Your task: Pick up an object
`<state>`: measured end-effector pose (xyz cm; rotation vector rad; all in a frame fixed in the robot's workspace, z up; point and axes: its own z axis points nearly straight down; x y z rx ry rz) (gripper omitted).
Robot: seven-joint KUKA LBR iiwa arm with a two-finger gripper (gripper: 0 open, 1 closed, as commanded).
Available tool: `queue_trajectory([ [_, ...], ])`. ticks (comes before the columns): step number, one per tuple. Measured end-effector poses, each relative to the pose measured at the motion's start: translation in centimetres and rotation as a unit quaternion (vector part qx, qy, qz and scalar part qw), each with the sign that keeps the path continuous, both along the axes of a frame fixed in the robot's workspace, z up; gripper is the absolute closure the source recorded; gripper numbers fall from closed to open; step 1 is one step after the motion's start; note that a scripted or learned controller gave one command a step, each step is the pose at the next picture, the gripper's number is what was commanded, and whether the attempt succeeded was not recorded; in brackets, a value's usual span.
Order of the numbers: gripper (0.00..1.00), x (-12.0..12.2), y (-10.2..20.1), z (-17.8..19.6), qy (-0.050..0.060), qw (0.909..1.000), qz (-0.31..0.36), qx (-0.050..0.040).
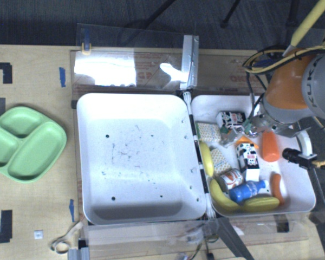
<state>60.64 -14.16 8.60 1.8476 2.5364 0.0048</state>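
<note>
In the camera view the pincer (248,128), its opening impossible to judge, is hovering over the right bin (303,199), just beside a black-and-white patterned box (231,118) that is lying among an orange bottle (270,146), bananas (244,202) and a blue bottle (247,190).

Two white bins sit side by side on the surface (32,75). The left bin (135,156) holds nothing visible; the right bin (303,199) is crowded (a banana (244,202), a blue bottle (248,190), an orange block (270,146)). The arm (292,91) reaches over it, hand (249,128) low among the clutter. A green divided tray (24,143) lies left.
</note>
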Motion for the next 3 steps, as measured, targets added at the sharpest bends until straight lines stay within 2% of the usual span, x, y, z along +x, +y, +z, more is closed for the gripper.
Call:
queue_trajectory([
  [1, 1.0, 0.1, -0.1, 1.2, -0.003, 1.0, -0.001, 0.0001],
  [2, 1.0, 0.9, 5.4, 10.9, 0.001, 0.999, -0.044, 0.0],
  [3, 1.0, 1.8, 3.2, 9.5, 0.0, 1.0, -0.009, -0.0008],
])
